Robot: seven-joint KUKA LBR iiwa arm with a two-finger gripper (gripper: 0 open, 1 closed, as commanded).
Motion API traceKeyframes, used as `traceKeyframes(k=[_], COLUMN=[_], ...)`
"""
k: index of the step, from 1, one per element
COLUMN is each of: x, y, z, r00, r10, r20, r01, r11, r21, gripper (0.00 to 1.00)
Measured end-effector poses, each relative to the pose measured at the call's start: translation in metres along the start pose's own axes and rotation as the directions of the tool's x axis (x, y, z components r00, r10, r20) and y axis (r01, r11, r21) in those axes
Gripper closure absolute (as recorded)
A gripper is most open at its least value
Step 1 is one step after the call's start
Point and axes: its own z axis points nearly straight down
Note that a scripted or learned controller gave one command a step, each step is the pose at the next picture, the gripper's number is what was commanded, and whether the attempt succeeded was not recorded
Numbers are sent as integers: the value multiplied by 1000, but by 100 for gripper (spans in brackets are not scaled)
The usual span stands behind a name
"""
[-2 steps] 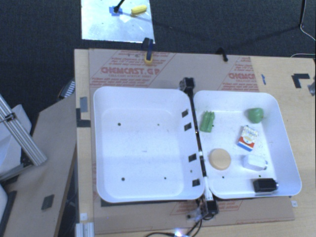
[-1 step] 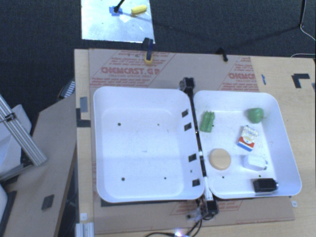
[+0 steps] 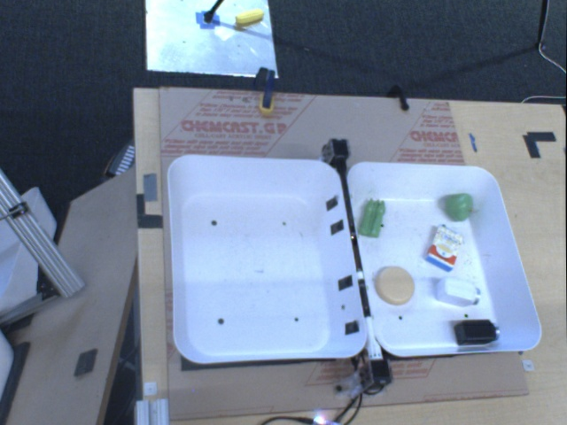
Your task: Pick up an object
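Right bin (image 3: 412, 242) — 6 small objects (image 3: 395, 285) inside.

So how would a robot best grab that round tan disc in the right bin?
Judging by its pose, from straight above: the round tan disc lies flat, so the fingers would close across its rim. The sides look free, with the white object lying apart from it.

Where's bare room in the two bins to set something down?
The left white bin has bare floor wall to wall. The right white bin is crowded: green ridged block, green lump, tan disc, black block.
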Motion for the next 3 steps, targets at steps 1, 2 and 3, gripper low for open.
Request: traceKeyframes(k=[1,2,3], x=[-5,-6,-7], y=[0,0,0], z=[0,0,0], r00=[1000,1000,1000], r10=[1,1,1], r20=[0,0,0], r01=[-1,-1,-1], r11=[1000,1000,1000], r21=[-1,0,0], gripper=[100,100,100])
